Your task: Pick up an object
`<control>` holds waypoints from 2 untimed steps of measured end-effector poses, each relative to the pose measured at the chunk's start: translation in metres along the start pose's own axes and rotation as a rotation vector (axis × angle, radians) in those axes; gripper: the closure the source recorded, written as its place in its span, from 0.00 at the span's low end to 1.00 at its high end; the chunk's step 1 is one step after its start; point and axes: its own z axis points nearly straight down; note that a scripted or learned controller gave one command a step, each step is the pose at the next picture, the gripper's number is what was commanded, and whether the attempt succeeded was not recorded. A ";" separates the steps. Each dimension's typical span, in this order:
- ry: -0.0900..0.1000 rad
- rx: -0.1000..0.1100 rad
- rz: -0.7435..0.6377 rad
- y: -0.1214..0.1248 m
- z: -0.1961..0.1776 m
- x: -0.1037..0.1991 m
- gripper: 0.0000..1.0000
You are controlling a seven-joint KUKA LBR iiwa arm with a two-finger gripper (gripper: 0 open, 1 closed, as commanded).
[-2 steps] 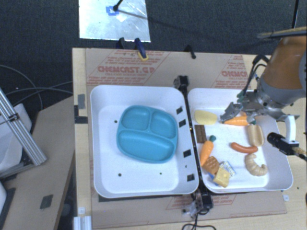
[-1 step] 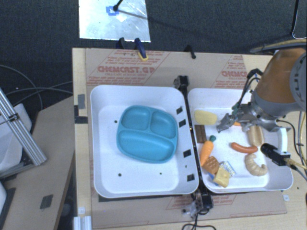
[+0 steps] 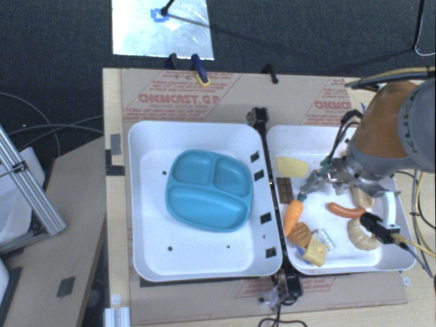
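My gripper [image 3: 320, 180] hangs low over the middle of the right bin [image 3: 310, 136], at the end of the grey arm with its orange band [image 3: 383, 125]. Toy foods lie around it. A pale yellow piece [image 3: 291, 165] sits just to its left, and a brown bar [image 3: 284, 189] lies by the bin's left wall. An orange carrot [image 3: 293, 215] is below the gripper on the left, and a red sausage [image 3: 346, 210] below it on the right. I see nothing held in the gripper.
A croissant [image 3: 362, 236], a brown bun [image 3: 300, 235], a yellow cracker [image 3: 315, 253] and a clear wrapper [image 3: 324, 238] crowd the right bin's front. A beige piece [image 3: 362, 197] lies under the wrist. The left bin [image 3: 146, 182] holds a blue divided plate [image 3: 208, 189].
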 end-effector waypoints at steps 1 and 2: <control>0.000 -0.001 0.000 0.000 0.030 0.001 0.00; -0.001 -0.005 0.000 0.001 0.018 0.000 1.00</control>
